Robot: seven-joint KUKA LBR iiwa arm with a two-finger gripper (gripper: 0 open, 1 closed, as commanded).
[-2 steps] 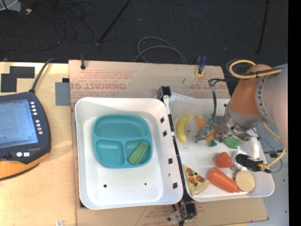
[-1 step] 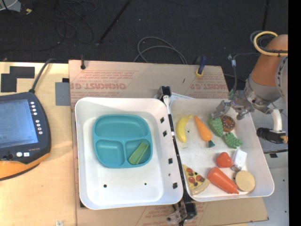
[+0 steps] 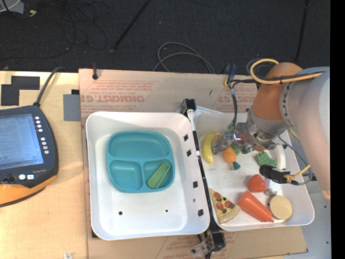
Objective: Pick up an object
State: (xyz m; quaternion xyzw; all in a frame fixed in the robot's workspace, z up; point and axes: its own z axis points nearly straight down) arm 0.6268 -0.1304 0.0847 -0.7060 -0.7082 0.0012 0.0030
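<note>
Pincer low in right bin, beside banana and small orange piece; finger state: cannot tell. Nothing visibly lifted; pick remains.

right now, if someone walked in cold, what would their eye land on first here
Likely the teal divided plastic plate in the left white bin, with a green slice lying in its lower right compartment. Next, the grey arm with the orange band reaching into the right white bin, its gripper low beside a yellow banana and a small orange piece. Toy foods crowd that bin's near end: a pizza slice, an orange carrot and a red tomato.
</note>
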